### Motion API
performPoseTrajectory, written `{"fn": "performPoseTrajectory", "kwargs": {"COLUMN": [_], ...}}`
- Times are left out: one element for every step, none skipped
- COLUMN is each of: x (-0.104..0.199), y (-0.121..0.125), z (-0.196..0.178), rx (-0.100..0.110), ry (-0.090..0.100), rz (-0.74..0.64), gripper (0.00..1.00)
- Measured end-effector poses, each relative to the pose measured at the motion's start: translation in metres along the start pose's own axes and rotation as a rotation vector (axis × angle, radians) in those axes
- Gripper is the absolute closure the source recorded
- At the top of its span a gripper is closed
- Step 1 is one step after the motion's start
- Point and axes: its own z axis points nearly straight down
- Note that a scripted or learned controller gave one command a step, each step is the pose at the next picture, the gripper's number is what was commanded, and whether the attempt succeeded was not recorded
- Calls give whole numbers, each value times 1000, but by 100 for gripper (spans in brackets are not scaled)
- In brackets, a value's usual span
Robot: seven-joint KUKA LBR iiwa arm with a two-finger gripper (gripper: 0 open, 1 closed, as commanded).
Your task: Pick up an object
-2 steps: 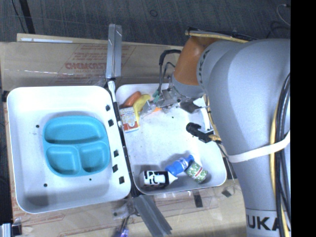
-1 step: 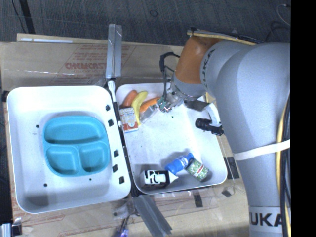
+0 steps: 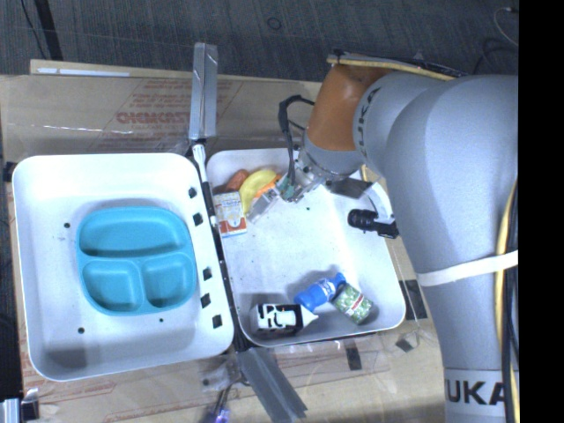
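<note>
The gripper [image 3: 286, 188] is low in the far part of the right bin [image 3: 291, 245], touching a crowded pile: a banana [image 3: 257, 181] and a small box [image 3: 231, 211]. I cannot tell whether it grips anything. It might pinch two things together, or the banana could slip out.

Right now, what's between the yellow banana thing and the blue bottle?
Mostly bare white bin floor. In the camera view, the yellow object lies at the right bin's far end by the gripper, and the blue bottle lies near its front edge.
</note>
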Motion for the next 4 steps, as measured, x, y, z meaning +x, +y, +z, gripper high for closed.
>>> {"fn": "performPoseTrajectory", "kwargs": {"x": [-2,0,0,3], "y": [-1,0,1,3], "z": [0,0,0,-1], "rx": [-3,-1,-4,-2], "ry": [4,1,1,-6], "rz": [-15,-30,-4,8], "gripper": [0,0,0,0]}}
